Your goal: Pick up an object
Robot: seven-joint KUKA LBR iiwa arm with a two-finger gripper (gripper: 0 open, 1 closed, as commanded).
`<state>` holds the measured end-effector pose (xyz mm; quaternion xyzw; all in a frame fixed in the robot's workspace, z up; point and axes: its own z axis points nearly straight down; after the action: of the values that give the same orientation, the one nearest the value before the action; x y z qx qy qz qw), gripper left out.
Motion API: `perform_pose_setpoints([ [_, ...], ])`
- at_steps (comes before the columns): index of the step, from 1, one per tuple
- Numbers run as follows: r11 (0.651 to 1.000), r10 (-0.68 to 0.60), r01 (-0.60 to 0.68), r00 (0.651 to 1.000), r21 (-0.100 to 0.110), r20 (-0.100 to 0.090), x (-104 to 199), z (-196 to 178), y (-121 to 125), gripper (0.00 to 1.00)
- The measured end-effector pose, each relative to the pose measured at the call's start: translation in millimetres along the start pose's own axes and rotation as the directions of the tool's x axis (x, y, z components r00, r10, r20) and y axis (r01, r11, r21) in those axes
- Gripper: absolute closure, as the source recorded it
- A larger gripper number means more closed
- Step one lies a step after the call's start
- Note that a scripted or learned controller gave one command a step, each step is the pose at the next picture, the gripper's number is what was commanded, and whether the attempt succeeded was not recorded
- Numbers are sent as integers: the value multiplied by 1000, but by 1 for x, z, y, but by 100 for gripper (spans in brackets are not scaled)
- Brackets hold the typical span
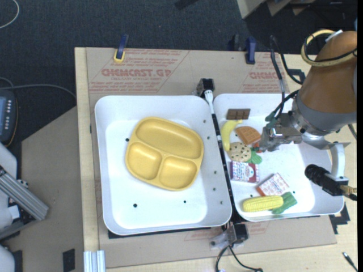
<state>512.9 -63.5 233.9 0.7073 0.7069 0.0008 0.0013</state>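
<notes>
At centre right of the frame, the end effector [265, 142] hovers over crowded toy food [245, 146] in the right bin [317, 205]; its opening I cannot tell. Neighbouring pieces may get shoved or block a clean grasp.

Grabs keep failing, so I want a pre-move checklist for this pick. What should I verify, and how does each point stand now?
1. Gripper over the right bin: ok.
2. Target below it: the toast and cookie lie close; which one is meant, cannot tell.
3. Target free of neighbours: not ok, the banana and toast crowd together.
4. Nothing held: cannot tell.
5. Corn lies apart from the gripper: ok.
</notes>
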Motion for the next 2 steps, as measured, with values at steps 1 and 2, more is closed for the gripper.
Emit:
perform_pose_setpoints([
  [1,1000,-2,2,1000,1,0,10,7,13,100],
  [2,1000,1,-1,1000,6,-1,4,15,-5,100],
])
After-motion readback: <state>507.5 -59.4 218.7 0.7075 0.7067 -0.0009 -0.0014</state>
